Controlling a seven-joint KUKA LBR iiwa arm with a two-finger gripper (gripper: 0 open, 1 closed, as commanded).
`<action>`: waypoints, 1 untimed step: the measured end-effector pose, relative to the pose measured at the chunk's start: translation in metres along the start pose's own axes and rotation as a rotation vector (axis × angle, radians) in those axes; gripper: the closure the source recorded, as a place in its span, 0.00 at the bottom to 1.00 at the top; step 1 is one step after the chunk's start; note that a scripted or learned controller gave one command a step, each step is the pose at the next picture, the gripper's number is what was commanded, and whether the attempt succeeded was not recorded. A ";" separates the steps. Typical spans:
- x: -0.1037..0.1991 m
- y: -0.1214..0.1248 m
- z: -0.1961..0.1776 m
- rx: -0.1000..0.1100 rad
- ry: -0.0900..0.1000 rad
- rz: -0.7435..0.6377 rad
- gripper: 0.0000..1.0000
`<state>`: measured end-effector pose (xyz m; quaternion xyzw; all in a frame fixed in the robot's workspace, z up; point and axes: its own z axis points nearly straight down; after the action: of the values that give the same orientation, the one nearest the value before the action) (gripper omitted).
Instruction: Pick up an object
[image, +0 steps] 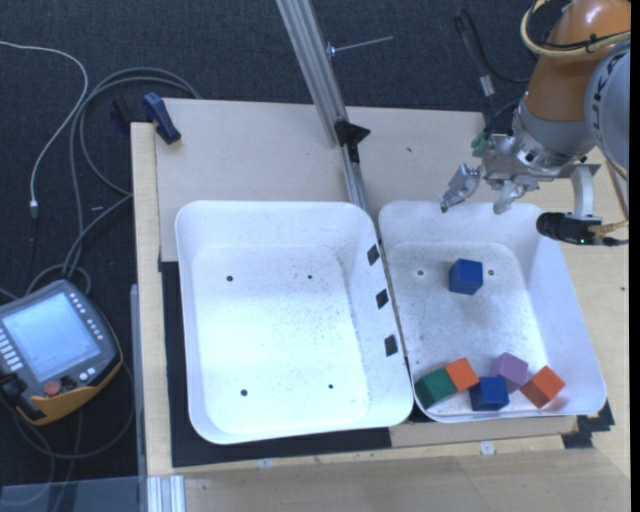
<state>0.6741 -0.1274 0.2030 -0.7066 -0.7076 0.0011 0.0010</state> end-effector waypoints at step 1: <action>-0.023 -0.055 0.090 0.009 0.003 0.005 0.00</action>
<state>0.6192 -0.1509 0.1132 -0.7083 -0.7059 0.0034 0.0052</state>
